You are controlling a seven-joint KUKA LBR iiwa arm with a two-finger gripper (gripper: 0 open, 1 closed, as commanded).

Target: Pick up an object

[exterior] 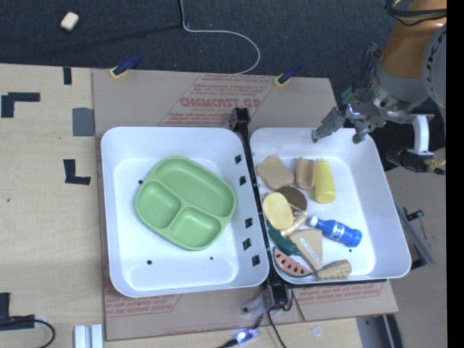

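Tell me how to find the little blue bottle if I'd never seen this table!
Look at the right-hand white bin, the one crowded with toy food. Near its lower middle lies the blue bottle on its side, white cap pointing toward the yellow pieces. It is the one bright blue thing among tan, yellow and brown neighbours.

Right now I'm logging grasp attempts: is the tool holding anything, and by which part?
Nothing is held. The tool hangs open above the back rim of the right bin, apart from the toys lying in it.
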